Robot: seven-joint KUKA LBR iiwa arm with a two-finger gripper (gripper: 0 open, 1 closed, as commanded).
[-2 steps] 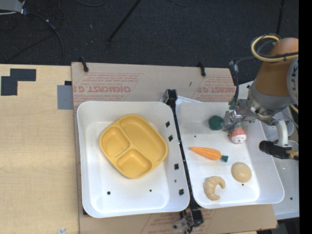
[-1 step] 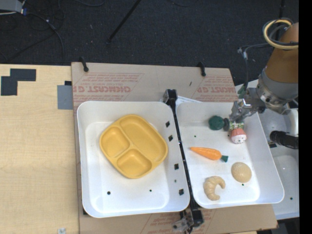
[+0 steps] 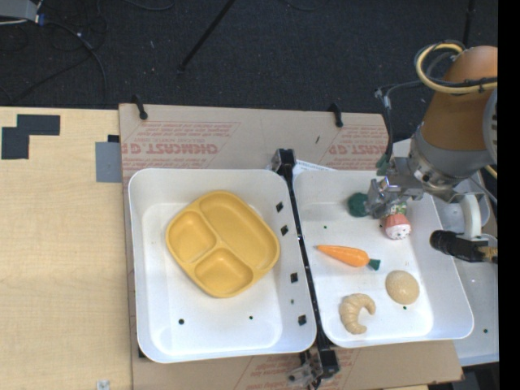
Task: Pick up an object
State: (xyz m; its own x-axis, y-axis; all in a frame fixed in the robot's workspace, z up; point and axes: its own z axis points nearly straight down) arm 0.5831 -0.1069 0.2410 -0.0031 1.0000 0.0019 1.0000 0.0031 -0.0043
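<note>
The left shallow white bin (image 3: 154,331) holds a yellow plastic plate with three compartments (image 3: 222,243), lying slightly turned and taking up most of the bin's floor. The right shallow white bin (image 3: 443,319) holds the loose items: an orange plastic carrot with a green stub end (image 3: 347,255) lies near the middle, a tan croissant-shaped toy (image 3: 357,311) sits near the front edge, and a beige rounded bun-like piece (image 3: 401,287) rests just beside it to the right. A dark green rounded object (image 3: 358,205) lies toward the back of this bin, partly hidden by the metal of the gripper. Just right of it is a small strawberry-like toy, red on top and whitish below (image 3: 396,226).

The two-finger gripper (image 3: 388,204) hangs over the back part of the right bin, between the green object and the strawberry-like toy and close above both. Whether its jaws are spread or pressed together I cannot tell, and nothing can be seen pinched between them.

Both bins sit on a sheet of brown cardboard with red printing (image 3: 211,140), on a pale wooden bench (image 3: 57,250). Dark carpet with cables (image 3: 244,39) lies behind.
</note>
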